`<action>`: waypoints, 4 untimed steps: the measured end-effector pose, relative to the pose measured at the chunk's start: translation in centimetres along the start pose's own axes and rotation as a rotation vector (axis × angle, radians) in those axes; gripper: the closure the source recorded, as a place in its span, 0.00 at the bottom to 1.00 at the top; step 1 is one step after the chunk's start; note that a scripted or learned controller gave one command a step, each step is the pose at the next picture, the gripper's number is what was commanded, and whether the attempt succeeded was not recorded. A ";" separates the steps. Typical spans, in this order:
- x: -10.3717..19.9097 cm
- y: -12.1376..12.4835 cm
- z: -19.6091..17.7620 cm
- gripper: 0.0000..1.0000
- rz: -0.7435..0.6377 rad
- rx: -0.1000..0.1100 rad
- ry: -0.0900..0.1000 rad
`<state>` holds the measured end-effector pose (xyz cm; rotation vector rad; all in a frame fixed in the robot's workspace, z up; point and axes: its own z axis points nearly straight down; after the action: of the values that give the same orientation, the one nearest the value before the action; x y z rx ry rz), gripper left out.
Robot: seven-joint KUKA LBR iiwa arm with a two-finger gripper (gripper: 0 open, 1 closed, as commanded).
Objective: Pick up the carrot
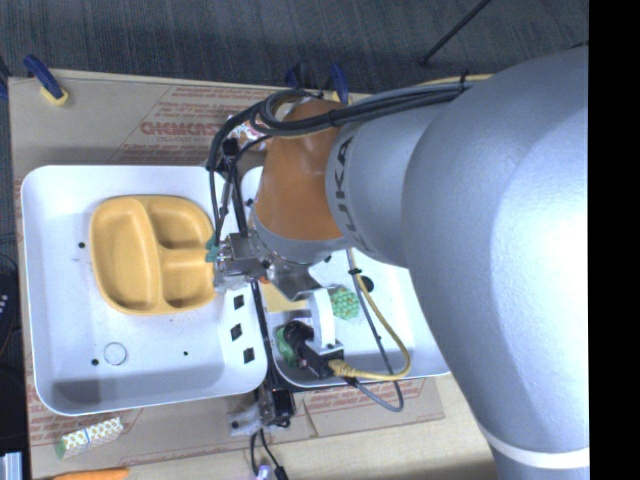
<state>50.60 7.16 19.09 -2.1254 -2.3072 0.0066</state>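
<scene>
My grey arm with its orange band [300, 183] reaches in from the right and covers most of the right bin [425, 363]. The gripper [292, 290] hangs below the wrist, over the left edge of the right bin, close to the wall between the two bins. A small green knobbly thing [345, 303] lies in the right bin just right of the gripper. An orange sliver [92, 474] shows at the bottom left edge, outside the bins; I cannot tell whether it is the carrot.
The left bin [50, 298] holds a yellow divided plate [150, 253] in its upper middle. A small green and white packet [90, 434] lies on the cardboard below the left bin. Blue clamps [45, 78] grip the bench's far edge.
</scene>
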 end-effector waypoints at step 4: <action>-11.7 1.9 0.0 0.00 0.077 -0.003 0.000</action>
<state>53.41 -4.31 19.10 -2.2144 -2.2249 0.0038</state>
